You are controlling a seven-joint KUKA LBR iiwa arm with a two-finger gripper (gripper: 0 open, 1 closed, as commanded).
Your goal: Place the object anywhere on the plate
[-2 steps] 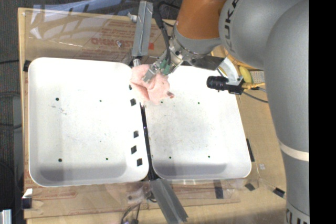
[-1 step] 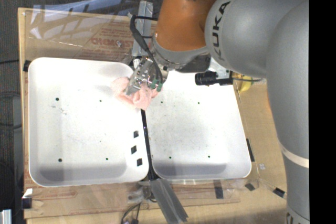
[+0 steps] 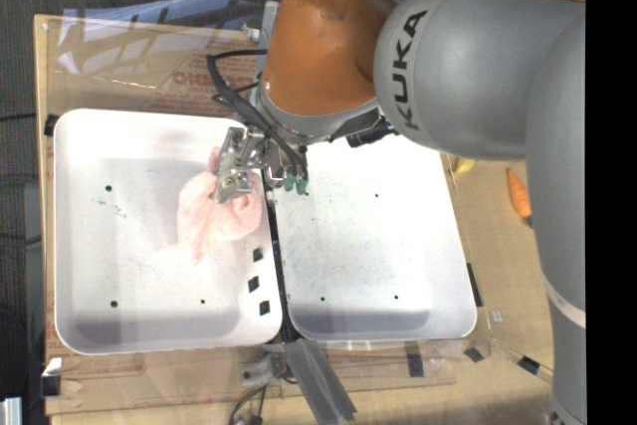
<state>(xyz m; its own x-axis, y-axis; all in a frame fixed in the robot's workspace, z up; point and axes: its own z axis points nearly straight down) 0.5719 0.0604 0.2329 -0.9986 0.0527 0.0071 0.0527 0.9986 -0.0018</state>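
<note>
From the overhead camera I see the arm (image 3: 438, 65) reaching in from the right, its orange band (image 3: 318, 40) sitting over the top edge of the two white bins. The gripper (image 3: 239, 176) hangs low over the left bin (image 3: 100, 264), close to the divider between the bins, and its metal fingers (image 3: 235, 164) point down into a pale pink, crumpled cloth-like object (image 3: 209, 214). The object lies on the floor of the left bin, in its upper right part, with its top edge bunched up right at the fingertips — it touches the gripper there. Whether the claw is clamped on the object or merely pressed against it, I cannot tell; the fingers are too small and too tangled with the fabric to read.

The right bin (image 3: 378, 254) shows bare white floor with a few dark dots. I can make out no plate as distinct from the bins. Black cables (image 3: 227, 85) loop from the wrist down toward the gripper. On the bench (image 3: 498, 244) to the right of the bins lies a small orange thing (image 3: 519, 194) — partly hidden behind the arm.
</note>
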